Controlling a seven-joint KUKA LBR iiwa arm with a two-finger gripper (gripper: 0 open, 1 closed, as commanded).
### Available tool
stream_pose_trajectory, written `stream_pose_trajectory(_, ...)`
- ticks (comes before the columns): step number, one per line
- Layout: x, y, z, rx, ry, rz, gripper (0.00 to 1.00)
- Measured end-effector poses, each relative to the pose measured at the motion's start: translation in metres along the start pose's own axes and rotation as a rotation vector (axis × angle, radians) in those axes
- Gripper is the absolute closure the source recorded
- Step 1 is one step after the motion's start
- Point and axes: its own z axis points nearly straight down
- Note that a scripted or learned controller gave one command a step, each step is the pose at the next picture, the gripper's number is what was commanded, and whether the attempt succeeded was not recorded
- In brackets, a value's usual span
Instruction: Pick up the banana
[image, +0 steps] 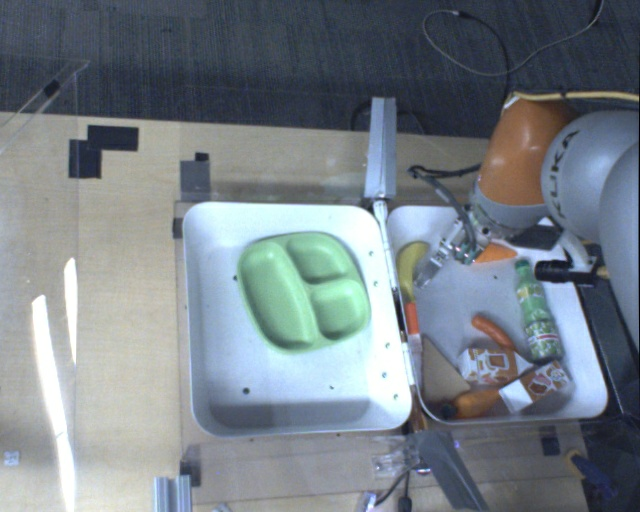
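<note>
The orange carrot lies nearest, in the right bin's front corner. The banana sits by the bin's left wall, soft and light, best held mid-body. The gripper hangs just beside it; I cannot tell its state.

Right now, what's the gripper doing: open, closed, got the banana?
Gripper: low in the right bin, beside the banana; open or closed cannot be told, and no grasp is visible.

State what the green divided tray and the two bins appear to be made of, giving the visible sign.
Green divided tray: likely moulded plastic, matte; uniform colour, rounded compartment ridges. Left bin and right bin: probably plastic or coated metal; smooth white walls, soft sheen.
</note>
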Motion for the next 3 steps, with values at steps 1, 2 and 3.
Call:
stream_pose_trajectory(1,0.003,0.004,0.000,-0.003,-0.004,0.106,0.00)
stream_pose_trajectory(2,0.019,-0.009,-0.001,-0.010,-0.006,0.032,0.00)
stream_pose_trajectory(3,0.018,-0.006,-0.015,-0.017,-0.012,0.030,1.00)
